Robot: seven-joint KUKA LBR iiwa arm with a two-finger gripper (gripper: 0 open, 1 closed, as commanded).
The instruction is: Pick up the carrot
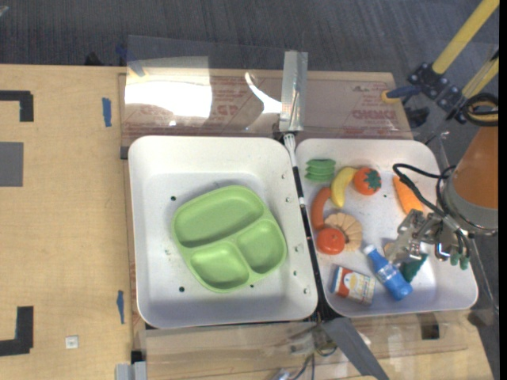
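Observation:
The carrot (408, 195) is a short orange piece lying at a slant near the right wall of the right bin (455, 295). A black cable curls over its upper end. My gripper (410, 244) hangs just below the carrot's lower end, above the bin floor, with the orange wrist band behind it at the frame's right. Nothing is seen held in it. A dark green piece (413, 270) shows right under the gripper.
The right bin also holds a blue bottle (389, 274), a small can (352, 283), a red tomato (331, 241), a tan round piece (346, 226), a banana (341, 185) and an orange fruit (366, 180). A green divided plate (230, 236) lies in the left bin (150, 172).

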